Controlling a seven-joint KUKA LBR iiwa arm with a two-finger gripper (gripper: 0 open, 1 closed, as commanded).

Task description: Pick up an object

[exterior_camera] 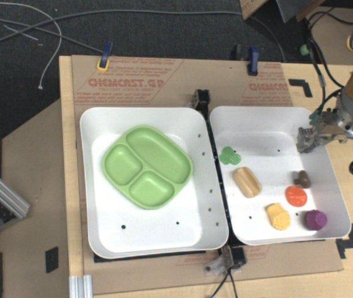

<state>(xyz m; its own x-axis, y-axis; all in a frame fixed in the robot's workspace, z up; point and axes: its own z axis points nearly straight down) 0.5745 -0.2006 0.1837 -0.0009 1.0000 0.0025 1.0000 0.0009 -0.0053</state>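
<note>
Bins side by side: left bin (102, 228) holds green divided plate (147, 166). Right bin (325, 166) holds green leaf piece (229, 156), tan bread piece (247, 182), brown lump (301, 179), orange piece (296, 196), yellow piece (278, 216), purple piece (315, 219). Gripper (306, 140) over right bin's far right edge, apart from all pieces; brown lump nearest. Jaw state: cannot tell.

Left bin (95, 166) holds a divided plate (147, 166); right bin (257, 120) holds six toy foods (247, 182), with the gripper (306, 140) at its far right edge.
</note>
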